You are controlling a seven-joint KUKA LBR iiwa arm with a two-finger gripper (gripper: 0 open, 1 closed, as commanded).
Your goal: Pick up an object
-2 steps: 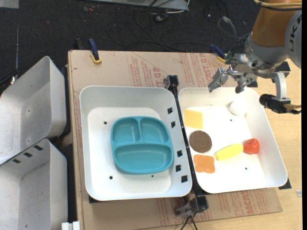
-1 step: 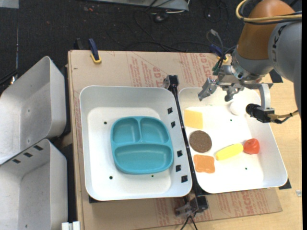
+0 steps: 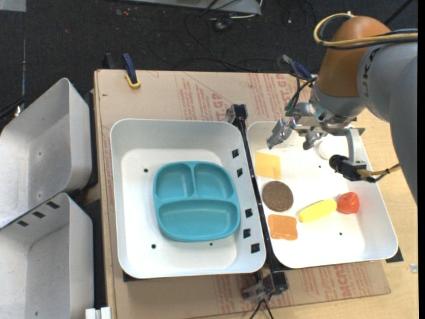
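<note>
The grey two-finger gripper [image 3: 294, 135] is seen open, with nothing between its fingers, above the right white bin [image 3: 372, 244]. Just below it lies a pale yellow square block [image 3: 268, 164]. A blue plastic tray [image 3: 196, 201] is seen in the left white bin [image 3: 133, 244].

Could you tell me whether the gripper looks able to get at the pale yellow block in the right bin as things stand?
Probably yes. The gripper hangs over the back of the right bin, and the pale yellow block lies just in front of it, uncovered. Only the bin's left wall beside it might crowd the approach.
</note>
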